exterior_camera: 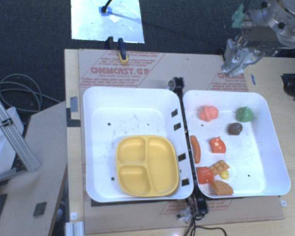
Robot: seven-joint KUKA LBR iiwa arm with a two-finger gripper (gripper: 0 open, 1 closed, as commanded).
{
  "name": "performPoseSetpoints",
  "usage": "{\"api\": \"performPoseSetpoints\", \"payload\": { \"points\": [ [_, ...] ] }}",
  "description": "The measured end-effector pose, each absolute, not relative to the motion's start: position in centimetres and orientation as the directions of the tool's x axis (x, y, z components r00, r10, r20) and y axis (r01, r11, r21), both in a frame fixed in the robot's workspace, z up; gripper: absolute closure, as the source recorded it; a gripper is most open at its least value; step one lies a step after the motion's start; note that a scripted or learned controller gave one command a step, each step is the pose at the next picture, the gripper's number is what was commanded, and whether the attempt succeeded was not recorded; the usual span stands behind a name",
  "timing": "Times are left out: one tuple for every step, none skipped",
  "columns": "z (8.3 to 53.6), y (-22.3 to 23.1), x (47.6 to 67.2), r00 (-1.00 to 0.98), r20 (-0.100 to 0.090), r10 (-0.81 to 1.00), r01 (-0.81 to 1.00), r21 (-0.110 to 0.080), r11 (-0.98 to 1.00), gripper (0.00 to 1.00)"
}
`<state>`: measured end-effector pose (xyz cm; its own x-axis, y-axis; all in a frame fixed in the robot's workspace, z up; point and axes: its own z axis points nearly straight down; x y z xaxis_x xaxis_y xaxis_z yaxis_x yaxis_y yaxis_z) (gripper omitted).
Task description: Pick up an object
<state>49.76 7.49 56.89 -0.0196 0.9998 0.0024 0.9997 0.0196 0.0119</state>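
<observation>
Toy food fills the right bin (273, 146), a scatter of small pieces that look like light, hollow plastic, stiff and smooth enough to slip in a poor grip, though none appears fragile. Taking that bin as the landmark: a pink rounded piece (208, 113) sits near its far left corner, a green ball-like piece (244, 114) near its far right, and a dark brown piece (235, 128) just in front of the green one. A red piece with a pale spot (217, 145) lies about mid-bin, an orange sausage shape (195, 148) runs along the left wall, and against the near wall cluster a red block (204, 174), a waffle-like piece (220, 168) and an orange-brown wedge (221, 187), touching or nearly so. By my judgement the brown and green pieces are the easier picks, standing apart from neighbours and walls so fingers can close across their middles; the sausage hugs the wall and the near cluster leaves little room. The gripper (236, 63) hangs beyond the far edge of the right bin, above the bench board (137, 68), well apart from every piece and carrying nothing that I can see; whether it is wide or narrow I cannot tell at this angle. To the left of the right bin, the left bin (98, 107) holds a yellow divided tray (147, 165). Red printing on the board beyond both bins reads roughly "CHEMCAST GP"; the repeat near the gripper is too small to read
</observation>
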Motion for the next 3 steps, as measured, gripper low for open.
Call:
{"api": "performPoseSetpoints", "payload": {
  "points": [
    [56.8,7.5,49.8,-0.021,0.002,1.0,1.0,0.011,0.021,0.0],
    [58.0,7.5,49.8,-0.024,0.003,1.0,1.0,0.015,0.024,1.0],
    [58.0,7.5,49.8,-0.026,0.003,1.0,1.0,0.014,0.026,0.0]
  ]
}}
